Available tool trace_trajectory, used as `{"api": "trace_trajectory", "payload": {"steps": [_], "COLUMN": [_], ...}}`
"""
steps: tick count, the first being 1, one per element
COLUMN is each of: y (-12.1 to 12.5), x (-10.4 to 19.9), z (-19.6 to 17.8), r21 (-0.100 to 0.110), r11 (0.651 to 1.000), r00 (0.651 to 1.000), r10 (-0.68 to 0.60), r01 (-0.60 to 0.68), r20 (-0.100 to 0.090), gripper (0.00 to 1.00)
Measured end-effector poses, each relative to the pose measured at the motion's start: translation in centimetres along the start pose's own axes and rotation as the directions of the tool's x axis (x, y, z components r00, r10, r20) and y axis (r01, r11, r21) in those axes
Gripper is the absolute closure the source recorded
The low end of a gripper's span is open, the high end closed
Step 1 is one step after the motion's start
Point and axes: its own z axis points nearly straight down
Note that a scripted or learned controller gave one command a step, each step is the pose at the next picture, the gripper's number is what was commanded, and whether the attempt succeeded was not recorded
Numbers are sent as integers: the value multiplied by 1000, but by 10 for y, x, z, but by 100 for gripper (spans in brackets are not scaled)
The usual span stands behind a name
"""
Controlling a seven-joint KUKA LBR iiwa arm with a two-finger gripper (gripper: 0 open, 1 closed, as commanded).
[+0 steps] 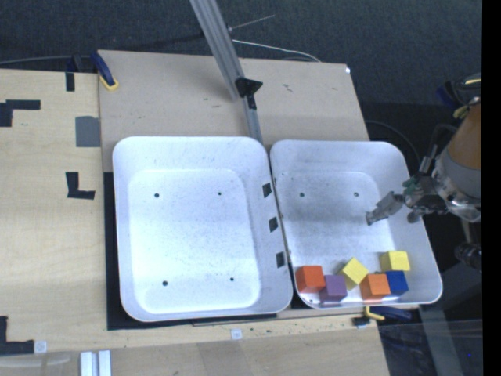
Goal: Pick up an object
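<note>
Nearest the camera, along the front wall of the right bin point(391, 157): six small blocks in a loose cluster, namely an orange block point(311, 277) at the left, a purple block point(335, 287) touching it, a tilted yellow block point(355, 271) just beyond, a second orange block point(376, 286) pressed against a blue block point(396, 282), and a second yellow block point(397, 260) just behind the blue one. Left bin point(188, 149) side by side with the right, both shallow, white, speckled grey, resting on the wooden desk point(305, 92). Pincer point(385, 207) reaching in from the right over the right bin's far-right portion, apart from the blocks and above them in the view, with nothing visible between its fingers; open or closed cannot be told at this size. Slanted metal rod point(219, 37) crossing the desk behind the bins, ending near their shared edge. Yellow-and-blue clamp point(106, 73) at the desk's far-left corner.
</note>
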Motion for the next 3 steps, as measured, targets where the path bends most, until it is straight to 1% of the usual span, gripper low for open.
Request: {"api": "trace_trajectory", "payload": {"steps": [1, 2, 3], "y": [46, 17, 102], "x": [19, 3, -3], "z": [-77, 69, 117], "r21": [-10, 9, -1], "r11": [1000, 1000, 1000], "r00": [1000, 1000, 1000], "r10": [-4, 3, -2], "r01": [4, -3, 2], "r20": [4, -1, 2], "gripper": [0, 0, 0]}}
